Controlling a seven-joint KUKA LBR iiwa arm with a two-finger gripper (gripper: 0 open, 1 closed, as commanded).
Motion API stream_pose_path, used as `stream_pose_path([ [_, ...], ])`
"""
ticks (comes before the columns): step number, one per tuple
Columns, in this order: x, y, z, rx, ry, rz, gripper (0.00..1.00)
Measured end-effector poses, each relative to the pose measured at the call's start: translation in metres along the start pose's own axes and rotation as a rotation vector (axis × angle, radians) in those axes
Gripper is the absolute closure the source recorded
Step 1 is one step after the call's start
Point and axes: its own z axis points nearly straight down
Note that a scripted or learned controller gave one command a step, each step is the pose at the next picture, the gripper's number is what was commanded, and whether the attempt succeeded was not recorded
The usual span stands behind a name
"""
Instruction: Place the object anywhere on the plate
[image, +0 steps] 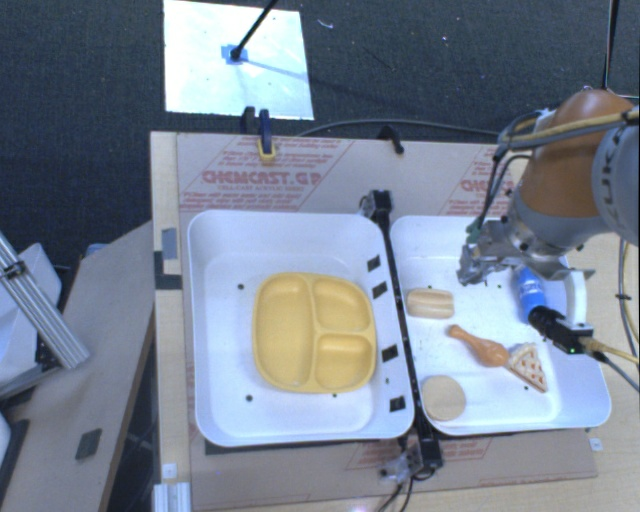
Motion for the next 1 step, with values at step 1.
stream_pose_path([
  [1, -0.0002, 0.0016, -0.0534, -0.002, -0.001, 0.0, 1.0],
])
